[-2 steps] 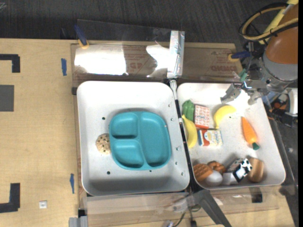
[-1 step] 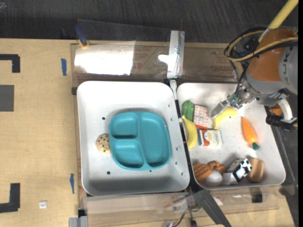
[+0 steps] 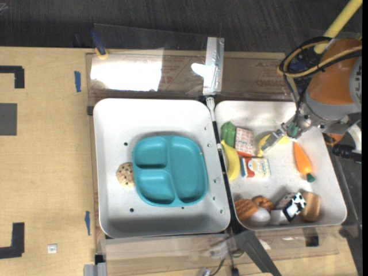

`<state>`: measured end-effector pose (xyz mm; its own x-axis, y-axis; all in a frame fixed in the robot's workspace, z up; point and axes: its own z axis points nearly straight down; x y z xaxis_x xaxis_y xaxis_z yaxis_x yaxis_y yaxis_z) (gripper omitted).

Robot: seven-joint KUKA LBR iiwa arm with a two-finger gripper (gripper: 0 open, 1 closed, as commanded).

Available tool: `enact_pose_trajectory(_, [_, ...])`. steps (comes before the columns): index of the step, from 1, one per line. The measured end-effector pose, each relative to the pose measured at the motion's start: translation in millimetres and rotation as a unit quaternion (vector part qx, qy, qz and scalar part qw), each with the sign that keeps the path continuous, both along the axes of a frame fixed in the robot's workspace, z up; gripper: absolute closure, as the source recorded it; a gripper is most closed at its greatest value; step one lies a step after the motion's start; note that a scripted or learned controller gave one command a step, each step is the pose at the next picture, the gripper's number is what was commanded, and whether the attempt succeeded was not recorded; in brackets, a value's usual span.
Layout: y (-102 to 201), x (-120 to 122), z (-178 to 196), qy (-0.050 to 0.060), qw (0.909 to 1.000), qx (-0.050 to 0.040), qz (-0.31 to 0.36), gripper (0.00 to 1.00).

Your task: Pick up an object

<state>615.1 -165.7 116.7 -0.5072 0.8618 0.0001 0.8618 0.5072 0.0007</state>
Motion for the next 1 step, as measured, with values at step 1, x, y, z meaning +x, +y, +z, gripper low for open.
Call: enact_pose_trajectory(1, [44.4,28.6,25.0,-0.004,0.993,-0.0013,0.118,0.0])
